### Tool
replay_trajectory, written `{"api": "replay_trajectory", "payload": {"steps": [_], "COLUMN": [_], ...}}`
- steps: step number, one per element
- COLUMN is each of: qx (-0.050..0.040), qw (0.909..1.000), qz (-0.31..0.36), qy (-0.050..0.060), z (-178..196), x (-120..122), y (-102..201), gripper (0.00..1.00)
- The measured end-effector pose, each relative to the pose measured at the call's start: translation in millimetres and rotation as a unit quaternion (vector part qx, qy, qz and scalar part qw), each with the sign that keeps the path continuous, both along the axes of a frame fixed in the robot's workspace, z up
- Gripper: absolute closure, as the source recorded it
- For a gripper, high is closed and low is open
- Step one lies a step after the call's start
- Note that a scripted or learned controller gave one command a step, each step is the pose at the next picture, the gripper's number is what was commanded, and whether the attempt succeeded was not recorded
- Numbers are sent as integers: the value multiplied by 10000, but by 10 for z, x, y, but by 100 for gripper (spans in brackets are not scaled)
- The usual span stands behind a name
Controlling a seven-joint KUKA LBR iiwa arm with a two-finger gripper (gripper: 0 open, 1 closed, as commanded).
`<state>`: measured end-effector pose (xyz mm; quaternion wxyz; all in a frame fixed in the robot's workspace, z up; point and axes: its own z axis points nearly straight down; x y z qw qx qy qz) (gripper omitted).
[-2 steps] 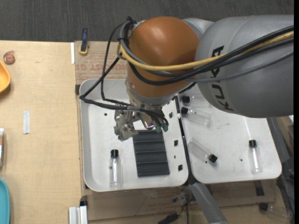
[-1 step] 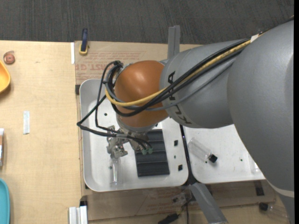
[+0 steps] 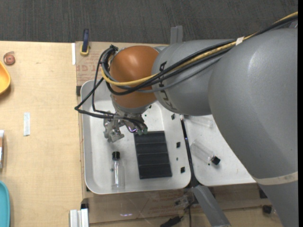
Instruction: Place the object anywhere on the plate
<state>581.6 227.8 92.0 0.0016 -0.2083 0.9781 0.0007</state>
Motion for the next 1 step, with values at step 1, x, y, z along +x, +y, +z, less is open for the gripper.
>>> {"api": "replay_trajectory", "payload": {"steps": [1], "qx": [-2], "qw": [9999], "qz": [-107], "qy": [2], "z": [1500], "x": [-757], "y": [12], "gripper": [100]}}
